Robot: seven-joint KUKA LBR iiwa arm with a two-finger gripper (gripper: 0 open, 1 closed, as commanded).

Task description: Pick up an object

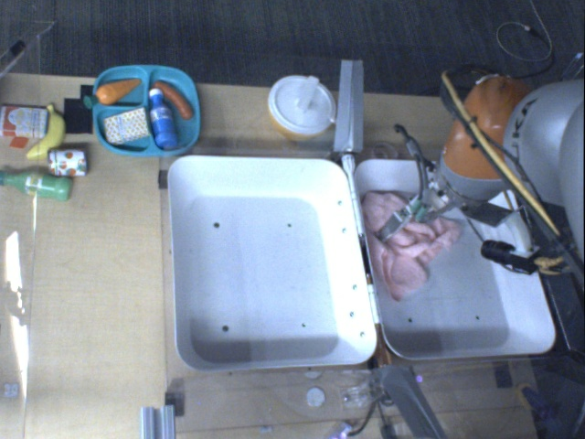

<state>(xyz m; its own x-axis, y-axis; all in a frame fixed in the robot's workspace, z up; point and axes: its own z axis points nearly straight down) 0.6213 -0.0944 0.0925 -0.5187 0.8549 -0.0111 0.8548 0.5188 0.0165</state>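
A crumpled pink cloth (409,248) lies in the left half of the right white bin (475,323). The grey arm with its orange band (480,140) reaches in from the right and slants down to the cloth. My gripper (398,223) sits low on the cloth's upper part, touching the fabric. From this angle the tip blends into the folds, so whether any cloth is held is unclear.
The left white bin (265,263) adjoins the right one. Behind the bins stand a white lidded cup (302,106) and a blue divided tray (146,110) of toy food. A banana (47,133), a can (67,162) and a green bottle (37,186) lie far left.
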